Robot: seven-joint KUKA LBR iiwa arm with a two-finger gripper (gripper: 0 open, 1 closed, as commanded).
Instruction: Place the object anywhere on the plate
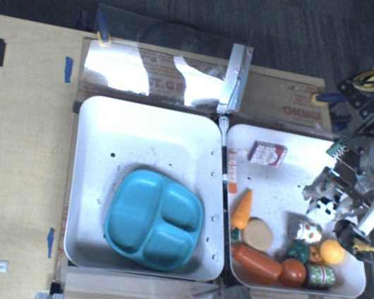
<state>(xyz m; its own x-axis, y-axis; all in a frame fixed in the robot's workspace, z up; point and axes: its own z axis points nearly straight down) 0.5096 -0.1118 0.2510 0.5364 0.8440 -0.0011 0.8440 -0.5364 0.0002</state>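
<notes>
The plate (153,221), a blue tray with three compartments, lies in the left bin (101,130) toward its 6 o'clock side, and nothing rests on it. The right bin (275,179) holds the candidates, clustered along its 6 o'clock rim: a red sausage (254,262) lying flat, an orange carrot (242,208) upright at 9 o'clock, a tan round biscuit (259,234) touching the sausage, a tomato (294,271), a small green can (321,276), an orange ball (331,252), and a white-and-black toy (310,233) just beside the ball. A small red carton (267,154) sits alone at 12 o'clock.

The gripper (332,199) hovers at the right bin's 3 o'clock edge, above the toy; whether it is open or closed cannot be told, and no object shows between its tips.

The step in hand appears to be picking. A clean pick would favour an object with free sides, since the cluster is tightly packed and neighbours may be dragged along.

The carton's label is too small to read; the red print on the cardboard beyond the bins is also illegible.
</notes>
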